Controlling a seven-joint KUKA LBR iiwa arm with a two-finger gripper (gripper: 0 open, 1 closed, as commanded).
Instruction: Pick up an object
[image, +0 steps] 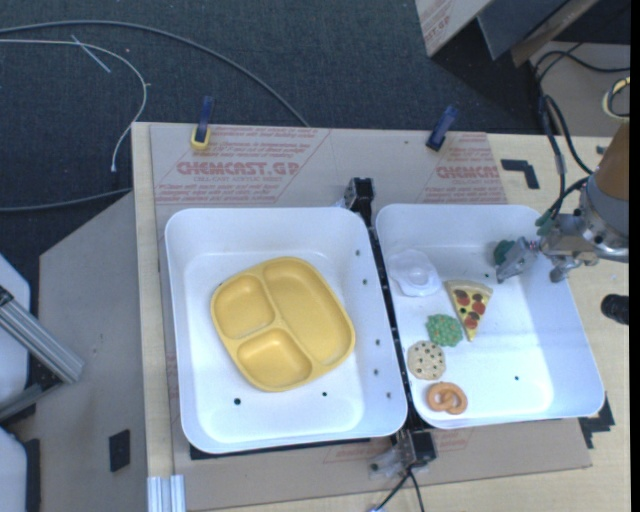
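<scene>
We cannot tell how the jaws of the gripper (512, 258) stand, so closing beside the pizza slice (469, 305) may grasp nothing.

The arm (612, 195) has an orange band at the top and a round grey metal wrist below it. A thin green cable runs along the wrist side. The hand (512, 258) is made of grey metal parts, and it has some dark green pieces near its fingers (505, 250).
</scene>
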